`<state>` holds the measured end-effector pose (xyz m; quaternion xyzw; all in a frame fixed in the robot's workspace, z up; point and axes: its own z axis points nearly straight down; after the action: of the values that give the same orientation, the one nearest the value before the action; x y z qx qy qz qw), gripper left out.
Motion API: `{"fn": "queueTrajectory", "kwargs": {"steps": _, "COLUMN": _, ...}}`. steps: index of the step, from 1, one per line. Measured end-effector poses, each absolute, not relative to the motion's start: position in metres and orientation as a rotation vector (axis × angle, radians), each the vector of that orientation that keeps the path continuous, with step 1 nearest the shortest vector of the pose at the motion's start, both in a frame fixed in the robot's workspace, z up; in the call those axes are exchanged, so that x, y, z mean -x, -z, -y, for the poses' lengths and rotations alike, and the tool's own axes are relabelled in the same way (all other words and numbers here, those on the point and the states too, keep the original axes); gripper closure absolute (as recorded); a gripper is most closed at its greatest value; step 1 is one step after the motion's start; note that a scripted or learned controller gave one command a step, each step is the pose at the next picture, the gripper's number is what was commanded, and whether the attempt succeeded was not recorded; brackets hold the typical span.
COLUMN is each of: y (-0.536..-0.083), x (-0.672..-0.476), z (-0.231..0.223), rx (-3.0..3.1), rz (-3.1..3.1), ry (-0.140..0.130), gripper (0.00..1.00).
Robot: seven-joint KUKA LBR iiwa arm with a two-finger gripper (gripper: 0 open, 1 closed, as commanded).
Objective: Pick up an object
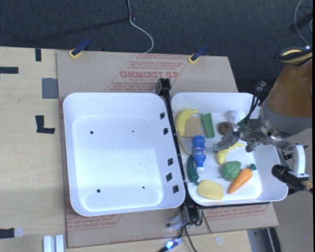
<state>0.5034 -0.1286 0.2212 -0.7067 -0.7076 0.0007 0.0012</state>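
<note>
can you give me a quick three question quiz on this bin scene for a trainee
1. True or false: the orange plastic carrot lies in the right white bin.
2. What lies just left of the carrot? A. green plastic broccoli B. red apple C. purple grape
3. Fill in: the blue plastic bottle has a ___ cap.

Key: 1 true; 2 A; 3 white. The gripper hangs over the right bin.

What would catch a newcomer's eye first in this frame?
The right bin is crowded with bright toy food: a banana, a blue bottle, a carrot. The grey and orange arm reaches in from the right, its tool low over that clutter. The left bin beside it is plain white.
</note>
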Motion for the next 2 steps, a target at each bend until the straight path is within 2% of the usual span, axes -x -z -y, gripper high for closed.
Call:
{"fn": "queueTrajectory", "kwargs": {"steps": 1, "y": -0.187, "x": -0.507, "z": 0.074, "rx": 2.212, "rz": 2.223, "ry": -0.004, "gripper": 0.00}}
{"fn": "queueTrajectory", "kwargs": {"steps": 2, "y": -0.078, "x": -0.574, "z": 0.103, "rx": 2.220, "rz": 2.223, "ry": -0.005, "gripper": 0.00}}
